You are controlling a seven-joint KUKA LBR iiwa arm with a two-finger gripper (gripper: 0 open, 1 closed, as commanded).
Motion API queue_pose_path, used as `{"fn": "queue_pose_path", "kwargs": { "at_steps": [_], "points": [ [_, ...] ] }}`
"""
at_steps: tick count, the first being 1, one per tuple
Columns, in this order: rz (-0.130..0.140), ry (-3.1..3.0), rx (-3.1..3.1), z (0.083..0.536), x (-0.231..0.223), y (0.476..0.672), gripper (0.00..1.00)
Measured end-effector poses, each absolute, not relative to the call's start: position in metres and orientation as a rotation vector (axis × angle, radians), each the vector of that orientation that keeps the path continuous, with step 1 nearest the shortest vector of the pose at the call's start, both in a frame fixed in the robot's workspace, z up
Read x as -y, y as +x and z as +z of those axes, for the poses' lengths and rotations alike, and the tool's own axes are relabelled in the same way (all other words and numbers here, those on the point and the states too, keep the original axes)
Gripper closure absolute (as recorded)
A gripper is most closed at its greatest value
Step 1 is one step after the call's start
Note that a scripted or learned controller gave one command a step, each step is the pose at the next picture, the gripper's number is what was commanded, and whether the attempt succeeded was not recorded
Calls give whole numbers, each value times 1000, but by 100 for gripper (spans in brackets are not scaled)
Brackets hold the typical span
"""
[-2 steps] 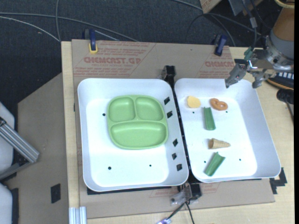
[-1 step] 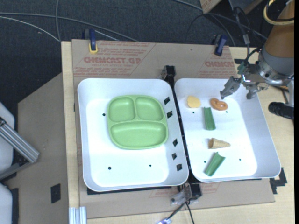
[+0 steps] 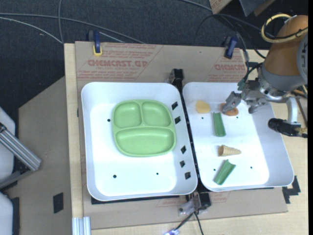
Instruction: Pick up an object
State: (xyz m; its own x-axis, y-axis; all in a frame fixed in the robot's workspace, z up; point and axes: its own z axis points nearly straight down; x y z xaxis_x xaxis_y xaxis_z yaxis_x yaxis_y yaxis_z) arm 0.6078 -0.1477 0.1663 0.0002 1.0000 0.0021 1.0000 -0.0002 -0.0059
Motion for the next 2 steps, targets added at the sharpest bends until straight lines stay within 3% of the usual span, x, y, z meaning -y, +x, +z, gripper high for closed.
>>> {"fn": "queue_pose_path", "kwargs": {
  "at_steps": [1,2],
  "points": [
    [5,-2216,2217,103,145,610,0],
    [-3,-2222,2222,119,146,612,100]
  ]
}}
